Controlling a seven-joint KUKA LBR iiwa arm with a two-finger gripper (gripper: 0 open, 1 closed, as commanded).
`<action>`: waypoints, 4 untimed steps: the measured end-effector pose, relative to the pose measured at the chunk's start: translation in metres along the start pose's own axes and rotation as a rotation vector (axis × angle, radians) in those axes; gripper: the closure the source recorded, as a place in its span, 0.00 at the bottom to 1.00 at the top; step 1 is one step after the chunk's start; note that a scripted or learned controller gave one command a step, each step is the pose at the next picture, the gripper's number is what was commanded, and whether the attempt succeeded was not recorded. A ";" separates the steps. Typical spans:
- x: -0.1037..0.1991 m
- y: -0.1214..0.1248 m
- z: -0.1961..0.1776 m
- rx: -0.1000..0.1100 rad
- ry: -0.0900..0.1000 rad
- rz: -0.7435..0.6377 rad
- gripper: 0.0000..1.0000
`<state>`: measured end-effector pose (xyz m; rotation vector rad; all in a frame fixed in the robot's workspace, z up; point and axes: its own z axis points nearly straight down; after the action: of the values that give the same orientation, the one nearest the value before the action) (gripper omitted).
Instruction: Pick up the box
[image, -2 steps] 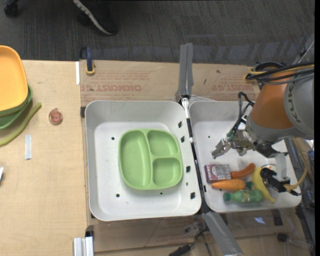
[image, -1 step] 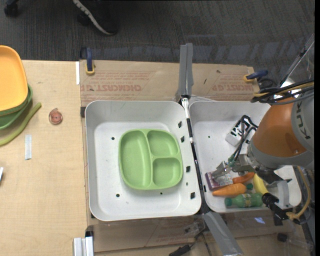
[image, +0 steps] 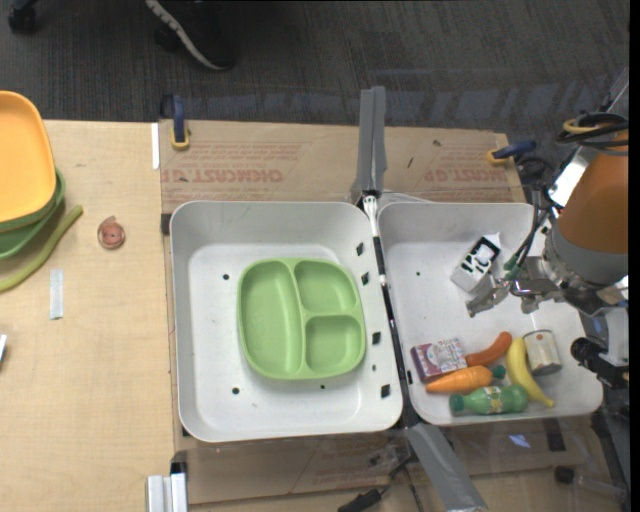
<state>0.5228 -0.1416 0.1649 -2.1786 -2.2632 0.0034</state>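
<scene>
Far to the left of the jaws, across the divider, the left bin (image: 190, 330) held a green divided plate (image: 301, 318), well apart from the work and of no concern to this step. In the right bin (image: 420, 235), the box (image: 478, 262), white with a black patch, lay tilted on the floor, just above and slightly left of the gripper (image: 492, 297). It was not between the jaws. Whether it touched the gripper's tip could not be made out, nor whether the jaws stood apart or together.

The step in hand looked like the approach to the grasp. To do it well, the gripper would need to shift up and left until the box sat squarely under it. It should turn to span the box's narrow side, descend with the jaws wide, and close only once the box lay between them. A glancing contact would likely just push so light a box toward the bin wall.

Below the jaws lay a maroon carton (image: 440, 358), a carrot (image: 462, 380) and a green bottle (image: 488, 402). Below and to their right lay a banana (image: 527, 374) and a can (image: 542, 350). All sat apart from the box, so a straight lift should clear them.
</scene>
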 end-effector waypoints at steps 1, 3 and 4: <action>0.047 0.012 0.051 0.001 0.002 -0.140 0.00; 0.044 -0.024 0.059 -0.016 -0.001 -0.343 1.00; 0.044 -0.024 0.059 -0.016 -0.001 -0.344 0.00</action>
<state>0.4974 -0.0983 0.1063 -1.7656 -2.6125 -0.0137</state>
